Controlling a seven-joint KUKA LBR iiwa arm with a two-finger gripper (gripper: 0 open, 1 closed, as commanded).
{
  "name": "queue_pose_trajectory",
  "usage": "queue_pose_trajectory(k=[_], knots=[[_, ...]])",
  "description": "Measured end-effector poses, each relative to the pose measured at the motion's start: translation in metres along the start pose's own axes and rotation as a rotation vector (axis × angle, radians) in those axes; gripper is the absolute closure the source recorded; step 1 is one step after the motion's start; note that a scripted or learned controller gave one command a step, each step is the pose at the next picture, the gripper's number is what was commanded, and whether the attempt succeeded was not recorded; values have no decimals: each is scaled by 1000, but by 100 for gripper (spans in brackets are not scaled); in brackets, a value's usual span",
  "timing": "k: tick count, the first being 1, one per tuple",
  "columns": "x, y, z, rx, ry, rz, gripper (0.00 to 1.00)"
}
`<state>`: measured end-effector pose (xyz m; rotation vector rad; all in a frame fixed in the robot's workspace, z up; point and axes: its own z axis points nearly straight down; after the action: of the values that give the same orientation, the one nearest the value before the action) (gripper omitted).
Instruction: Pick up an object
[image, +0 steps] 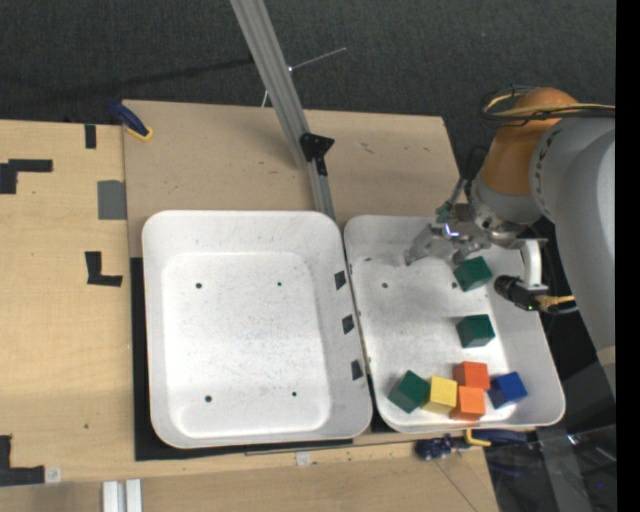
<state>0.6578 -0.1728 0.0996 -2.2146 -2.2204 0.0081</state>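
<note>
My hand (452, 238) hovers at the right bin's (400, 300) far end just above a green block (472, 272) to grab it, grip state unclear.

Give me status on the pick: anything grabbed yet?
Done: the arm has reached over the right bin, with the gripper low at its far end. In hand: nothing that the view confirms; a dark green block sits right beside the gripper, but whether it is between the fingers is unclear. Left: secure a grasp and lift. Another green block and the cluster of blocks at the near edge lie untouched.
</note>
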Motion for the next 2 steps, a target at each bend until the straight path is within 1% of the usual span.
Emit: queue_pose_trajectory(k=[1, 2], knots=[[1, 0, 8, -4, -2, 0, 0], [2, 0, -2, -5, -2, -1, 100]])
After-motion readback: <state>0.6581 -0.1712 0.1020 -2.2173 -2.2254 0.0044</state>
